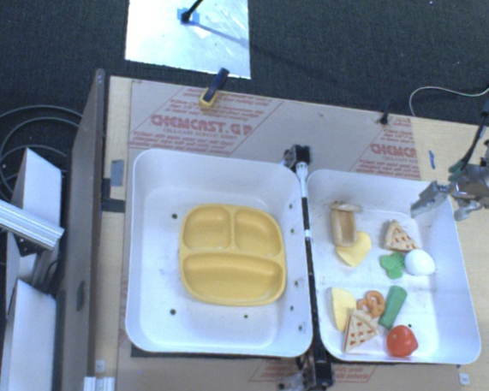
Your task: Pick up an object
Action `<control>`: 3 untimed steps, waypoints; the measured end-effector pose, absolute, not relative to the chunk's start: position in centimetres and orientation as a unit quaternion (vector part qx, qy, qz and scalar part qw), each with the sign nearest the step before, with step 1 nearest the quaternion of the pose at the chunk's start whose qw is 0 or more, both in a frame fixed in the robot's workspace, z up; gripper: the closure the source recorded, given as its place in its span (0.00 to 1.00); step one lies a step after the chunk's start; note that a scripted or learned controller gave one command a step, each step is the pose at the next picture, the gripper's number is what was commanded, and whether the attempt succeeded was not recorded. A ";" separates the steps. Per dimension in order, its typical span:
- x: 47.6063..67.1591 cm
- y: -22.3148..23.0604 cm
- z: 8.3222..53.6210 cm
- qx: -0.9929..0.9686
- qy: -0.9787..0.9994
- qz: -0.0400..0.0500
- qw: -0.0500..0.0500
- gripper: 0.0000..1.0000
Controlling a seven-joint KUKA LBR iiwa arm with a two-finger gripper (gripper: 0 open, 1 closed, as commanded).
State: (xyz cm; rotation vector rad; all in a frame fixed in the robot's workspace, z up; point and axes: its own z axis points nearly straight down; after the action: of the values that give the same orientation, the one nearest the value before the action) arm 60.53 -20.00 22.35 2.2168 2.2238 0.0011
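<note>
The right bin (463,297) holds several toy foods. A tan bread piece (342,224) and a yellow chip (355,250) lie at its left. A pizza slice (400,237), a white egg (419,263) and a green leafy piece (391,265) sit in the middle. Nearer the front are a green cucumber (394,306), an orange pretzel (372,301), a yellow wedge (341,307), a second pizza slice (359,330) and a red tomato (402,340). My gripper (445,201) hangs open over the bin's back right corner, above and right of the pizza slice, with nothing between its fingers.
The left bin (151,224) holds a yellow divided plate (232,254). A black clamp bar (304,222) runs between the two bins. A thin cable (444,91) loops behind the right bin.
</note>
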 end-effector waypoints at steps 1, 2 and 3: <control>67.2 -11.7 13.6 0.703 0.712 0.002 0.001 0.00; 64.1 -9.2 8.1 0.705 0.709 -0.001 -0.002 0.00; 63.2 -9.5 10.5 0.707 0.707 0.001 0.000 0.00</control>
State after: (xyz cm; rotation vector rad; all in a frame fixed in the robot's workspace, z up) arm 63.19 -9.47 10.50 2.2213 2.2213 0.0017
